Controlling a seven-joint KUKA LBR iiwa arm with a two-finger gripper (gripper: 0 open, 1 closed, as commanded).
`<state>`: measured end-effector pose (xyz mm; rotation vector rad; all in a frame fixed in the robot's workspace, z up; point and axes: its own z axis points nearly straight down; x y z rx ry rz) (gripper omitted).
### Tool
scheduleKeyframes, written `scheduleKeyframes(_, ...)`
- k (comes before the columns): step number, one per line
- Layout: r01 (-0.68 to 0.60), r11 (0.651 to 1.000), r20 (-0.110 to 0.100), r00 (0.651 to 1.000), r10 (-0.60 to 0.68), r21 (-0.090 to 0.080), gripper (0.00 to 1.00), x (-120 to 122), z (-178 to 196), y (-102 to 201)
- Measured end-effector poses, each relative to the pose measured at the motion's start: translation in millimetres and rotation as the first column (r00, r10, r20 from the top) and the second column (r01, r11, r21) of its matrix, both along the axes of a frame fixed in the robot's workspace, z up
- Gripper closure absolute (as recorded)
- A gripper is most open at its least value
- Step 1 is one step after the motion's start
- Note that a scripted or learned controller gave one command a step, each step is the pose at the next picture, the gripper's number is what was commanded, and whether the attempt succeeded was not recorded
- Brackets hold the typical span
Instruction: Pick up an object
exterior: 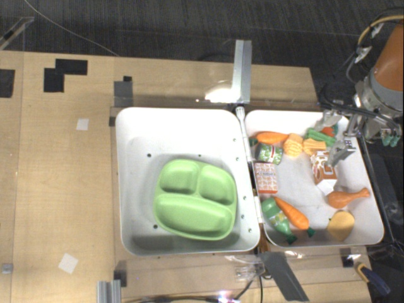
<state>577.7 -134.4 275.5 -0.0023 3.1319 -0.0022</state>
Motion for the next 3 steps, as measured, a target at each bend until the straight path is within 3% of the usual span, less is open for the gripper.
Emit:
scheduleKeyframes(1,-0.129,0.992,-0.011,0.992,0.129,0.003,0.00,-14,-125,-21)
scheduleKeyframes(2,-0.075,0.997,0.005,0.997,0.075,-0.003,0.00,-38,-186,-72)
scheduleKeyframes(3,-0.315,0.949,0.009,0.949,0.315,-0.009,0.00,-82,-184,-11)
